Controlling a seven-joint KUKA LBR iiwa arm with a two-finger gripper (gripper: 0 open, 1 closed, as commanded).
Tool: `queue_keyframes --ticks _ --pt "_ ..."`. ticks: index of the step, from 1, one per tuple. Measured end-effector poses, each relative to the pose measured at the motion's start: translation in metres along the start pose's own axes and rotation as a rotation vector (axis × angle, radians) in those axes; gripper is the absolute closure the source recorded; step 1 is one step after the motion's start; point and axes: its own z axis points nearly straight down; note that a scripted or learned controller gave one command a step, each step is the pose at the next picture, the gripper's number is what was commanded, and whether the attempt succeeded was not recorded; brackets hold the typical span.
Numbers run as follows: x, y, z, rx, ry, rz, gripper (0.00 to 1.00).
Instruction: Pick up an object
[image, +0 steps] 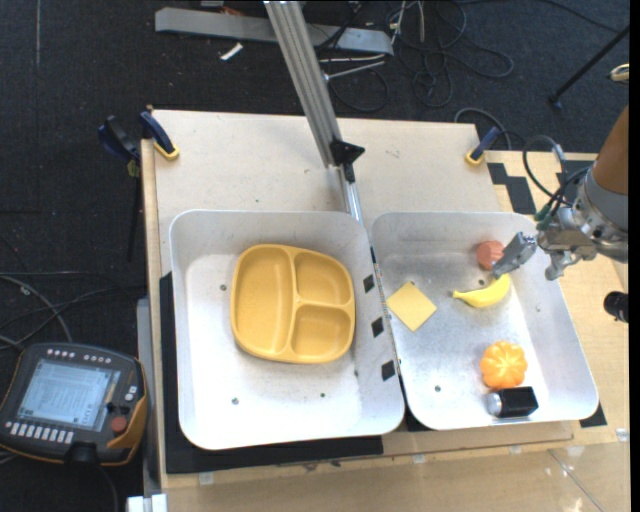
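Banana (483, 293) lies in the right bin (560, 330) just below the spread, unladen gripper (540, 255); recommend a straight descent, fingers straddling its middle, clear of the peach (487, 252).

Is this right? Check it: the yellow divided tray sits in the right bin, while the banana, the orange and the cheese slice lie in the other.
Not quite. The camera view shows the yellow divided tray in the left bin; the banana, the orange and the cheese slice lie in the right bin.
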Motion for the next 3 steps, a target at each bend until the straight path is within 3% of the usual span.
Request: queue_keyframes --ticks 2,3 --pt "-0.016 -0.011 0.11 0.0 0.001 0.0 0.0" --pt "-0.016 -0.009 0.096 -0.007 -0.001 0.0 1.0"
